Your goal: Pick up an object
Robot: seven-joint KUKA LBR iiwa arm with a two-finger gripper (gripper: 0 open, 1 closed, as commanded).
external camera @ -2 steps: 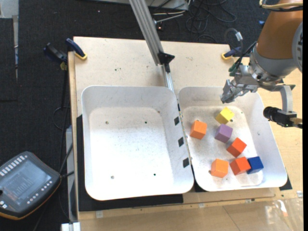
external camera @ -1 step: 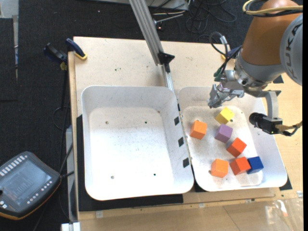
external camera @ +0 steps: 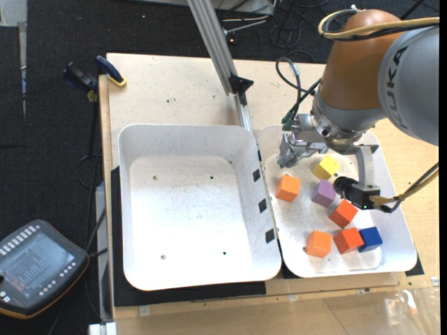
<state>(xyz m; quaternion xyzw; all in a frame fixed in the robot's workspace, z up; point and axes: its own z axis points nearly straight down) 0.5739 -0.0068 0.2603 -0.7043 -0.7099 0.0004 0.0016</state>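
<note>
While you're watching the right bin, the gripper is hovering low over its upper left part; can't tell its state from this angle, and nothing is visibly held. Nearest pick, in my judgement: the orange cube, sitting just below the gripper, toward the camera, apart from it. Yellow cube is lying just to its right, purple cube below-right. Cubes are squarish, so no long axis is mattering. Writing: partial "KU" on the arm; nothing else legible.
</note>
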